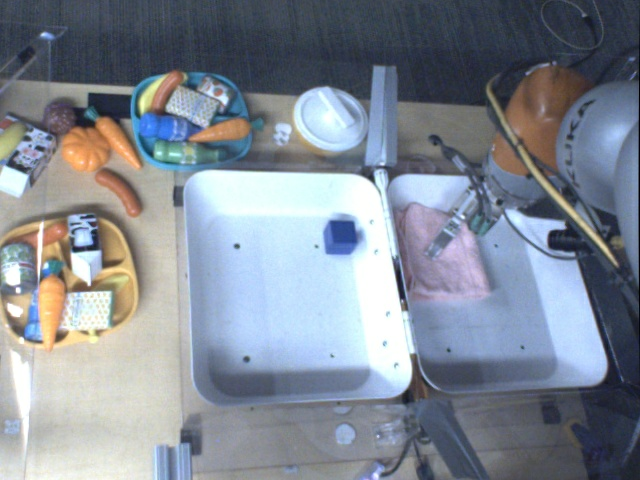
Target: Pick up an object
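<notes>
The gripper (447, 232) is poised over the pink cloth (443, 253) at the right bin's (520, 363) left edge; its grasp cannot be told.

A blue cube (341, 235) lies near the left bin's (290, 363) right edge.

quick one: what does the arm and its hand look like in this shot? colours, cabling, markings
The arm has rounded light grey housings with an orange band above the wrist. Dark lettering runs along the grey shell but is too blurred to read. A yellow-and-black cable loops around the outside of the wrist, and thinner black leads trail off to the right. The hand is slim and metallic grey, with a small teal-green part near its base.
</notes>
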You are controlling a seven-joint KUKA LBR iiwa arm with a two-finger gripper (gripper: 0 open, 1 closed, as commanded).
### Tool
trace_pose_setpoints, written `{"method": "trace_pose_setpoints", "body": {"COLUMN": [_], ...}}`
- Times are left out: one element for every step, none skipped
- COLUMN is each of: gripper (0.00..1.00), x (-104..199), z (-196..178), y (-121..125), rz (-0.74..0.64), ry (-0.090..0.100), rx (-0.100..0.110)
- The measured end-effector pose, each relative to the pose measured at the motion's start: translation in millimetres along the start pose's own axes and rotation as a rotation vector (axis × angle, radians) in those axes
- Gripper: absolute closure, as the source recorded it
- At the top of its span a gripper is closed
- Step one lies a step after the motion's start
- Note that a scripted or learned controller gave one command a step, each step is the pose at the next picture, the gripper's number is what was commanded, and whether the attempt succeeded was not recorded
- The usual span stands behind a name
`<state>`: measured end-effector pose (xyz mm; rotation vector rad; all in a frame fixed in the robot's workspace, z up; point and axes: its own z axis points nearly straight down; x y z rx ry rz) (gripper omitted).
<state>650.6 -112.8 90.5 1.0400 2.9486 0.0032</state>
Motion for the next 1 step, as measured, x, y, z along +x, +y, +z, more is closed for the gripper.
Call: {"method": "trace_pose_setpoints", "body": {"gripper": [0.00], "x": [-5.2], "z": [-0.1], "y": [10.2], "rz": [-0.005], "ry": [0.017], "rx": [0.022]}}
